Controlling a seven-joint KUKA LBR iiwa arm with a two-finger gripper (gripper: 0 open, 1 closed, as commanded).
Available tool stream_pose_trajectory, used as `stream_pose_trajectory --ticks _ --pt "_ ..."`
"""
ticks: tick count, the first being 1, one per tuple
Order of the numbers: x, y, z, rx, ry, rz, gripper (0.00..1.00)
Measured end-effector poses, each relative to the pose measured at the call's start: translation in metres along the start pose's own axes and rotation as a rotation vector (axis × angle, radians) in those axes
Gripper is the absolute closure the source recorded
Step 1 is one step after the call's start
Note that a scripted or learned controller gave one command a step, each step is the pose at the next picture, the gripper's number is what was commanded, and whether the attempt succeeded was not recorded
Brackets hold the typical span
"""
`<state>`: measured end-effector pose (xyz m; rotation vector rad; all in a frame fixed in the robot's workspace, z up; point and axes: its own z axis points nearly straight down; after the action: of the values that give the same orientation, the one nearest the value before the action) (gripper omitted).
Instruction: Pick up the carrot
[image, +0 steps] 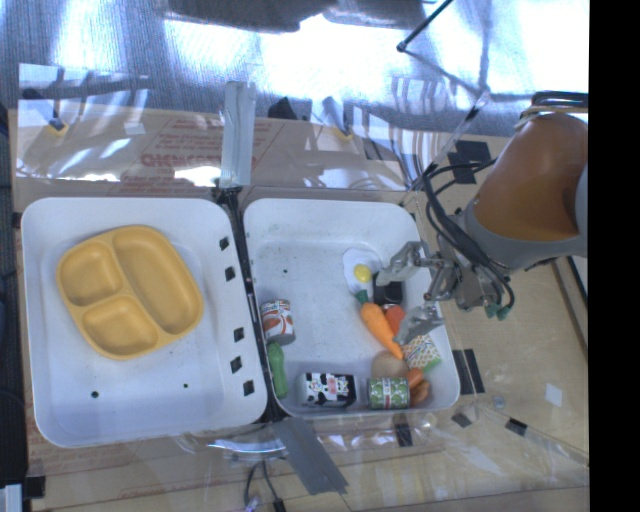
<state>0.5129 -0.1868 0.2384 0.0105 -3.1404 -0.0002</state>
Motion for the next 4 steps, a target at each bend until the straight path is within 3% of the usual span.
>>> stream_pose_trajectory --ticks 1,2,3,4 --pt "-0.041 -0.020 0.144 0.003 -0.007 -0.052 0.00" --pt "-0.043 -0.018 0.133 0.003 -0.010 -0.062 1.00" --pt "-0.043 -0.017 0.133 0.003 -0.010 -0.063 0.00" --pt "-0.045 -0.015 0.122 0.004 -0.012 -0.071 1.00"
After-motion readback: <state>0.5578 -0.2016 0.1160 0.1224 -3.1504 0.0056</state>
